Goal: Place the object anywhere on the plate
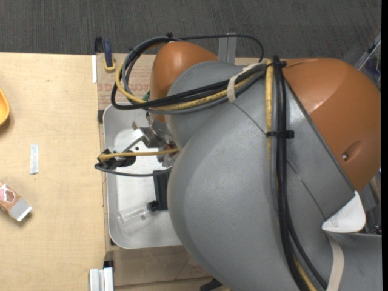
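My grey arm with its orange band (182,65) covers most of the view and hangs over the white bin (112,223). A dark part of my gripper (159,191) pokes out from under the arm, low over the bin floor. Just left of it and nearer the front lies a small clear object (133,214) on the bin floor, apart from the gripper. A pale curved shape (128,139) in the bin's far part may be a plate rim; the arm hides most of it. Whether anything is held is hidden.
Yellow and black cables (130,156) loop out over the bin's left wall. On the wooden bench to the left lie a small white strip (34,159), a brown and white packet (13,202) and an orange item (3,109) at the edge. A blue clamp (107,52) stands behind the bin.
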Robot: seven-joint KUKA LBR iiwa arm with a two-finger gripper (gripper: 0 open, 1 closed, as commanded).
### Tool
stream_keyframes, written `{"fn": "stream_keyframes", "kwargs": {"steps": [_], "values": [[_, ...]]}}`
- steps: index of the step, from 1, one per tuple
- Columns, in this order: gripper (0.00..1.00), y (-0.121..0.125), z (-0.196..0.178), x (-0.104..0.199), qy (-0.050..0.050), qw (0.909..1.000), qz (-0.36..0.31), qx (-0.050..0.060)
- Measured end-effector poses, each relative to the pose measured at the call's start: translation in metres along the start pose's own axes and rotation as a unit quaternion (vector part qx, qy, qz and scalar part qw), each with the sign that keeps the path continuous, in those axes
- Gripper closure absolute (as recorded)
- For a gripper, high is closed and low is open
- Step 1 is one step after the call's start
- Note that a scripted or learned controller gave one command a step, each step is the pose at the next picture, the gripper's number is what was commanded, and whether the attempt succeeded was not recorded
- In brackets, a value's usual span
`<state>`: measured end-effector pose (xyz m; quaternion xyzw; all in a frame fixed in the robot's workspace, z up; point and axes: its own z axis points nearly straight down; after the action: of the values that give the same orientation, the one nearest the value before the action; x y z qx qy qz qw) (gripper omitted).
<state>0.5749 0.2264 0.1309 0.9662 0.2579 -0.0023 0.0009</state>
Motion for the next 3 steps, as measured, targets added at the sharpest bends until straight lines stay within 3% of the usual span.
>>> {"fn": "stream_keyframes", "kwargs": {"steps": [1, 2, 3], "values": [[1.0, 0.028, 0.005, 0.051, 0.0, 0.9977, -0.068, 0.0], [1.0, 0.007, -0.061, 0.015, 0.0, 0.9943, -0.107, 0.0], [1.0, -0.005, 0.034, -0.007, -0.001, 0.9964, -0.084, 0.0]]}}
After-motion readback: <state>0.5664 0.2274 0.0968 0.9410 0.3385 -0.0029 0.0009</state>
